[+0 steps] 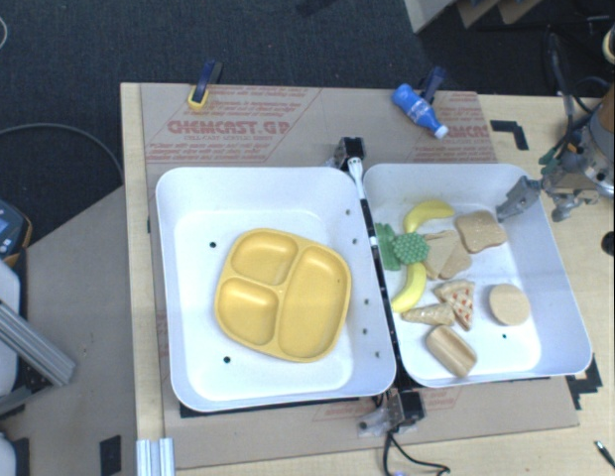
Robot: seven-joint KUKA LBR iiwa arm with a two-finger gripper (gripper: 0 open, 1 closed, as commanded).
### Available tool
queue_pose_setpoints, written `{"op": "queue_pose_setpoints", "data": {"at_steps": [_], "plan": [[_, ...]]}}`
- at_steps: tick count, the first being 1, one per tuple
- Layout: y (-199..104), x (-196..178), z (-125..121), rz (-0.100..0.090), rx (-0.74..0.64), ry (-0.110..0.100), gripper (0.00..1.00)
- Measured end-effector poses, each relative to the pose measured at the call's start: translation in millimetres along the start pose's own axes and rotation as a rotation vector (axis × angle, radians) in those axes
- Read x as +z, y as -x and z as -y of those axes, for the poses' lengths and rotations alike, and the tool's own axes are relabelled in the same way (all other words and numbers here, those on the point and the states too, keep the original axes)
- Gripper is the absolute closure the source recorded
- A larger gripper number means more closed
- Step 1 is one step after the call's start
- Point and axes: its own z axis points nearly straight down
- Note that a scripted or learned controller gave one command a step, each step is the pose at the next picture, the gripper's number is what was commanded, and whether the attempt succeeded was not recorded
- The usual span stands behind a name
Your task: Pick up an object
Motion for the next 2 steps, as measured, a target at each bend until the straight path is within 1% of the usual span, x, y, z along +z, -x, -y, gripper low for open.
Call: {"op": "queue_pose_setpoints", "data": {"at_steps": [1,2], "plan": [[0,-8,-3,0.004,-0.003,0.014,0.0],[-6,38,-9,0.002,-0.005,0.009,0.0]]}}
